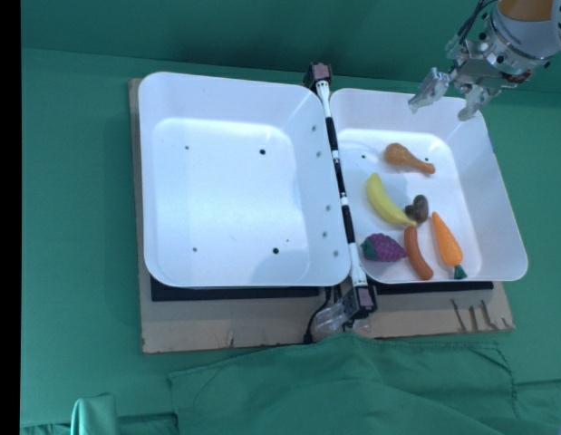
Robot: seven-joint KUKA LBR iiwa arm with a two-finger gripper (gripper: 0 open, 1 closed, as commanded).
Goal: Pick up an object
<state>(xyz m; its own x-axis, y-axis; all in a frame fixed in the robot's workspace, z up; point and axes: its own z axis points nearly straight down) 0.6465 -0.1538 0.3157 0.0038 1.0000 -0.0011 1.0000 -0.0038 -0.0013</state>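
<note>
Grapes [383, 247], sausage [418, 253], carrot [447, 244] crowd together (banana [385, 201] touching none); jaws [450, 97] hang wide, holding nothing.

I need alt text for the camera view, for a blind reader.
A robot gripper, fingers open, hangs over the far edge of the right bin, which holds a drumstick, banana, grapes, sausage and carrot.

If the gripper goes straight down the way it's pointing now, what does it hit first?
Probably bare floor at the far rim of the right bin. The gripper hangs open above it, short of the chicken drumstick, though depth is uncertain.
</note>
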